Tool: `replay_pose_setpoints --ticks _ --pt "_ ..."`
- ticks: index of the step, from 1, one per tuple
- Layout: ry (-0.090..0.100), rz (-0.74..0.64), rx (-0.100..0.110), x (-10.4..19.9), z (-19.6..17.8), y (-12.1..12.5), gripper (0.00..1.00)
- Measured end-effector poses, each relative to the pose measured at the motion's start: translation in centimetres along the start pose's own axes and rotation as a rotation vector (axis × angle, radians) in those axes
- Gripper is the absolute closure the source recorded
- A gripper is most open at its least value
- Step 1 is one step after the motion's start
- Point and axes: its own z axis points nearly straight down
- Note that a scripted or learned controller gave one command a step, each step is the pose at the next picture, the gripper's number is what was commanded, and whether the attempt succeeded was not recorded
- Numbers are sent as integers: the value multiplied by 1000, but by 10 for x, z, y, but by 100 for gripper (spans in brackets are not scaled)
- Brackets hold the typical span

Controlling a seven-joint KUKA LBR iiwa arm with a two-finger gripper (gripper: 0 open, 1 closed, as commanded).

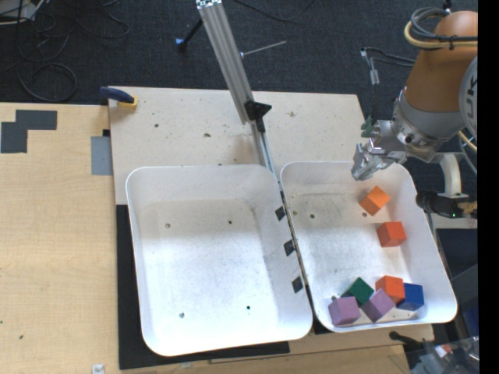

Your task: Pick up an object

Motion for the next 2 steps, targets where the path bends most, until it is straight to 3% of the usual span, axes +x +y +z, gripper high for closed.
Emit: replay_pose_setpoints --ticks 2 --pt "3 -4 10 108 25 -23 100"
